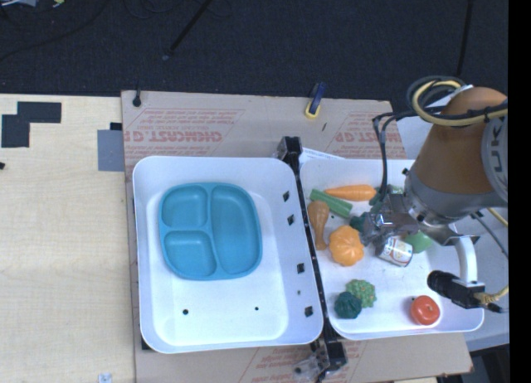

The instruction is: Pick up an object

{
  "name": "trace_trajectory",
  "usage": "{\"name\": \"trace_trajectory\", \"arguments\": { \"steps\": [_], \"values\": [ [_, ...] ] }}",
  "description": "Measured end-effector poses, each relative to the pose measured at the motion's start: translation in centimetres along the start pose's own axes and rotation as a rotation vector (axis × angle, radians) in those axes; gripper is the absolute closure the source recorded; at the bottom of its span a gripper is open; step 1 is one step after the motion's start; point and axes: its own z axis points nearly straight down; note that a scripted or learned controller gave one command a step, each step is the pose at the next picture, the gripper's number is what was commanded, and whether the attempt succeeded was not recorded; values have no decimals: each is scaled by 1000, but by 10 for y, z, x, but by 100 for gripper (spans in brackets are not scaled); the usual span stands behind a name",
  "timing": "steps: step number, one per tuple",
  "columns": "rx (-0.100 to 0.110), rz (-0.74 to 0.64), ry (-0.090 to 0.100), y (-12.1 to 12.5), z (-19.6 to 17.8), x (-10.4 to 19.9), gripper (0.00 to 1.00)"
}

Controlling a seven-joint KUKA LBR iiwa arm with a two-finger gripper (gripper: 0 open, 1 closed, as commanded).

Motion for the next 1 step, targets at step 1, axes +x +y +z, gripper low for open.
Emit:
{"name": "trace_trajectory", "arguments": {
  "steps": [1],
  "values": [
    [3,-1,0,1,-20,-1,100]
  ]
}}
